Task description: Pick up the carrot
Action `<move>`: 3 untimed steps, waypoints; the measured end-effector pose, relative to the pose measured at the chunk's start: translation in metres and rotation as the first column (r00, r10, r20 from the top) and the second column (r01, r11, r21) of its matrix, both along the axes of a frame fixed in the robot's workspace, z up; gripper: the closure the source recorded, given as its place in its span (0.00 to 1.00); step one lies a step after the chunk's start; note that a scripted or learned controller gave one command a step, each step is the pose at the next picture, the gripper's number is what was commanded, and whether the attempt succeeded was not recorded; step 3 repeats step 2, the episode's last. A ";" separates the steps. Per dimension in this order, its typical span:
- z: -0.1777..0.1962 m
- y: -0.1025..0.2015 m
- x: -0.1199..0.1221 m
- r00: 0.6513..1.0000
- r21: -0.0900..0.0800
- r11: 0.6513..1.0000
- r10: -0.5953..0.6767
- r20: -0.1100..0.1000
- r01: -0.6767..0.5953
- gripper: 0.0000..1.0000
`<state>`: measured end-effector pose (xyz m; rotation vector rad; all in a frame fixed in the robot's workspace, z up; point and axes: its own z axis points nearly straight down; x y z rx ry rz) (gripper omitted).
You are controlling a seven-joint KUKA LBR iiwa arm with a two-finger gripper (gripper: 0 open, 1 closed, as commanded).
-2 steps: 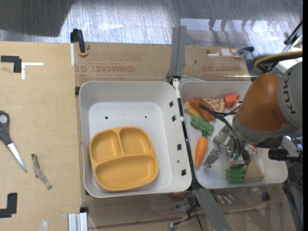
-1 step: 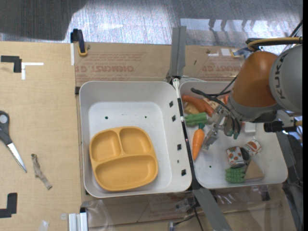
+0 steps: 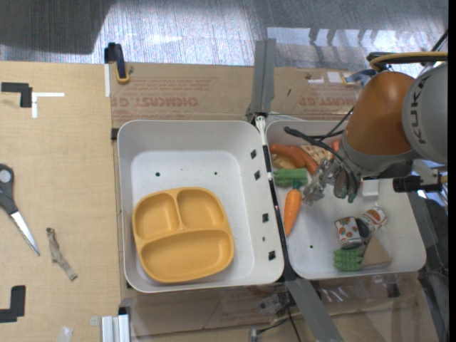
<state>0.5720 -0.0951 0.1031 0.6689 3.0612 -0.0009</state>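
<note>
Carrot (image 3: 291,210), right bin's left edge mid-frame: probably light, stiff, slick plastic; you'd grip its thick upper end. Gripper (image 3: 314,189) jaws: unclear.

You see a smooth, matt orange carrot (image 3: 292,209) on the right bin (image 3: 399,258), white semi-gloss plastic like the left bin (image 3: 185,144). The yellow divided plate (image 3: 183,234) looks matt plastic; scissors (image 3: 18,216) have shiny metal blades on pale wood-look bench (image 3: 53,162).
</note>
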 end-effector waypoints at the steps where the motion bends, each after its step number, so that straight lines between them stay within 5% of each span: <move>1: 0.089 0.063 -0.016 0.969 0.002 0.969 -0.246 -0.004 0.246 1.00; 2: 0.088 0.112 -0.069 0.917 0.001 0.917 -0.400 -0.008 0.400 1.00; 3: 0.088 0.112 -0.069 0.917 0.001 0.917 -0.400 -0.008 0.400 1.00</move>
